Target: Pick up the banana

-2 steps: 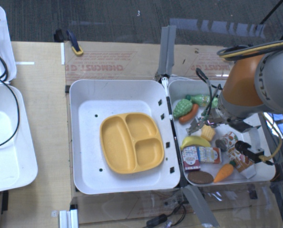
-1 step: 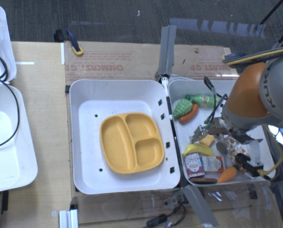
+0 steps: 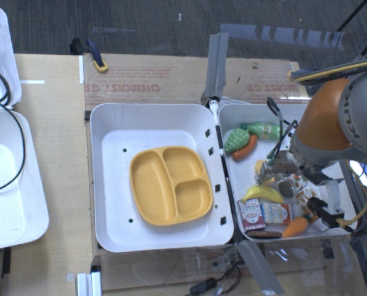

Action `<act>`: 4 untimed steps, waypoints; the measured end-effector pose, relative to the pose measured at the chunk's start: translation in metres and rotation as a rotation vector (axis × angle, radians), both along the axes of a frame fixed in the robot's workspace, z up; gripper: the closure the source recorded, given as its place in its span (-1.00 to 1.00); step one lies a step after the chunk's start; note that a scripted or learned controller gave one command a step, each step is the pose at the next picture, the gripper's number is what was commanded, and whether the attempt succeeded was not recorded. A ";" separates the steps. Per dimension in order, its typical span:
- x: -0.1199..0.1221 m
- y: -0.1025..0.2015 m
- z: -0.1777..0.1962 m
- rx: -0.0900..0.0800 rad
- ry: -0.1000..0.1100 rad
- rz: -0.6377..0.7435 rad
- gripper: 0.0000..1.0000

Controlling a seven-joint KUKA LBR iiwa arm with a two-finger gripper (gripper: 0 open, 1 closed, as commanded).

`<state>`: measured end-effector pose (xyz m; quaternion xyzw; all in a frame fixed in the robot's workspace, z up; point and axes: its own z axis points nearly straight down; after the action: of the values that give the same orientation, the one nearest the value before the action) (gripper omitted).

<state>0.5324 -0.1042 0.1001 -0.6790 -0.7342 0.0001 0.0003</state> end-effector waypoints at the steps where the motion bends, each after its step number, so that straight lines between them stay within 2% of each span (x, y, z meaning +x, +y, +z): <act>1: 0.019 0.039 0.144 -0.003 0.000 -0.179 1.00; 2: -0.042 0.001 0.060 -0.001 0.004 -0.287 1.00; 3: -0.042 0.001 0.060 -0.001 0.003 -0.287 -1.00; 4: -0.041 -0.012 -0.008 0.000 0.000 -0.171 -1.00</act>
<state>0.4919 -0.1157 0.0918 -0.7391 -0.6736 0.0001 0.0000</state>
